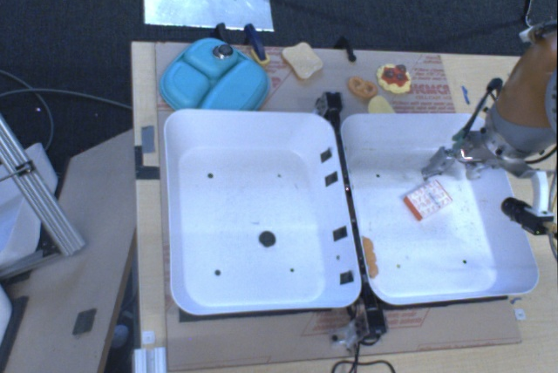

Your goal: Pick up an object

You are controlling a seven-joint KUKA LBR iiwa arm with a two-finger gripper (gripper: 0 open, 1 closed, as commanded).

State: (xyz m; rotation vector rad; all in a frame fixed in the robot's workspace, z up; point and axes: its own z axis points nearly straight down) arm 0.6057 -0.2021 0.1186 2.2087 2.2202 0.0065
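A small red-and-white box (427, 201) lies flat in the right bin (488, 275), near its middle. My gripper (445, 164) hangs over the back of that bin, just above and behind the box, with nothing visibly in it. An orange cookie-like piece (370, 256) rests against the right bin's left wall. In the left bin (200, 275), a small dark disc (267, 238) sits on the floor near the middle.
Behind the bins on the board lie a blue sectioned dish (214, 75), a toast slice (302, 60), a pretzel (362, 86), a small pizza toy (394, 77) and a yellow piece (380, 105). The black hinge strip (344, 206) divides the bins.
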